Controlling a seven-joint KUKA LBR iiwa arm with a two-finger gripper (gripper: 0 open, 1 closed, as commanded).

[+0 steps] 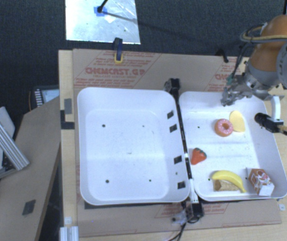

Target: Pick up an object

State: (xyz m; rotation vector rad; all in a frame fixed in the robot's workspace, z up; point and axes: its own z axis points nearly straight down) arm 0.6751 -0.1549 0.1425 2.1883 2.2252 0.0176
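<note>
From the camera view, the gripper (230, 98) hangs over the far edge of the right bin (203, 109), and whether it is open or closed I cannot tell. Nothing appears lifted: the pink donut (224, 127) and yellow slice (238, 120) lie touching just in front of it, the strawberry (198, 155) by the left wall, the banana (229, 177) and small box (260, 181) along the near edge. The pick looks not yet done.

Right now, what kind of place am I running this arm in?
Probably a robot grasping test bench in a lab: two white bins on a cardboard-covered bench, toy food such as a banana and doughnut, and the gripper above the right bin.
</note>
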